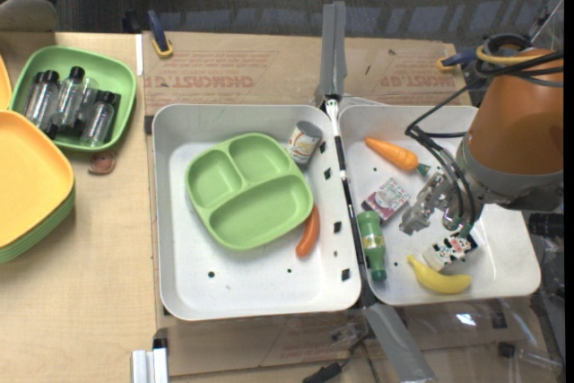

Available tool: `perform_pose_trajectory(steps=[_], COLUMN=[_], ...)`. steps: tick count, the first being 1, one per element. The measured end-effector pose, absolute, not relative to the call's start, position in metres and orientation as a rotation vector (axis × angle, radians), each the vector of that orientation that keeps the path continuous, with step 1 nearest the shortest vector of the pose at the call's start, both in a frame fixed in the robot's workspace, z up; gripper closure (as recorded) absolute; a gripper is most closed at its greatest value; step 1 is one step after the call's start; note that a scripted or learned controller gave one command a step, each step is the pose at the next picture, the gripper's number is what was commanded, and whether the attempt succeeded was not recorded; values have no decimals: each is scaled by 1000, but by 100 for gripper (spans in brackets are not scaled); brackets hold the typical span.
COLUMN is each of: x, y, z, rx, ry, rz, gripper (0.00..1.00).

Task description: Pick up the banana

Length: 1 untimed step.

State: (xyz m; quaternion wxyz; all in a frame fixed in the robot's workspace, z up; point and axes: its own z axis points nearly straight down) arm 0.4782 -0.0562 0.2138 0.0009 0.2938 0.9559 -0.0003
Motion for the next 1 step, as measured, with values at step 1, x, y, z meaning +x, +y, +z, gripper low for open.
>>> perform_pose_trajectory(steps=[1], x=[478], y=[-11], z=[191], rx=[253], ry=[3133], rz=[1], gripper=[100])
